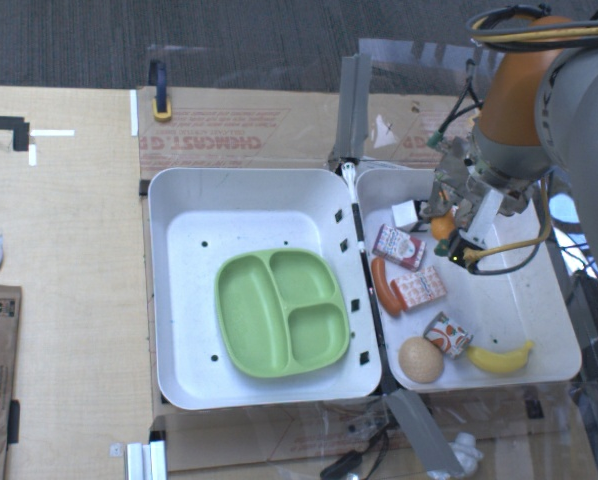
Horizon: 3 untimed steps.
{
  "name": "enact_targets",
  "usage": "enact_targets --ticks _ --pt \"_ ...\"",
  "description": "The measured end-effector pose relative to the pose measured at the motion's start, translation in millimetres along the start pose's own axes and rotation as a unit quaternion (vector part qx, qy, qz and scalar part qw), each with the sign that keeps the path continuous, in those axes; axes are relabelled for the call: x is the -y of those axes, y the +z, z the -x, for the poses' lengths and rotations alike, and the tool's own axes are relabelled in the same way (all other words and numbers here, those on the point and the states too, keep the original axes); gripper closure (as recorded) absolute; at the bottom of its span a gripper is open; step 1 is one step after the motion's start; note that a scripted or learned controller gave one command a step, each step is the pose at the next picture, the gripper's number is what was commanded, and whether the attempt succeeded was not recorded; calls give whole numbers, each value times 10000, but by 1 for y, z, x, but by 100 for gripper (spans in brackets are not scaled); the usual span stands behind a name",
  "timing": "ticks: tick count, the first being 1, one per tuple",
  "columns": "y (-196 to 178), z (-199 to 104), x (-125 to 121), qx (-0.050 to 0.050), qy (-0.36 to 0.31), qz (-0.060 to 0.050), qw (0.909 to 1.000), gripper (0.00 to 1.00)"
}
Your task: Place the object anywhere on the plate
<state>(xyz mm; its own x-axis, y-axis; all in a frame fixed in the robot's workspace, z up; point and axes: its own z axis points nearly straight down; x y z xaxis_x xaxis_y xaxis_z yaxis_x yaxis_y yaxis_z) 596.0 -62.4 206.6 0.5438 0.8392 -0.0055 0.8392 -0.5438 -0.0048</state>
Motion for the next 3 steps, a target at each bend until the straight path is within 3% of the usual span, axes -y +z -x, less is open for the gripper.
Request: enact_targets --ticks 1,2,3 --pt "-10 32 18 -11 -397 7 9992 100" --pt "13 -29 62 -7 -252 4 9997 100" --pt "13 -29 62 -8 -251 5 9997 0"
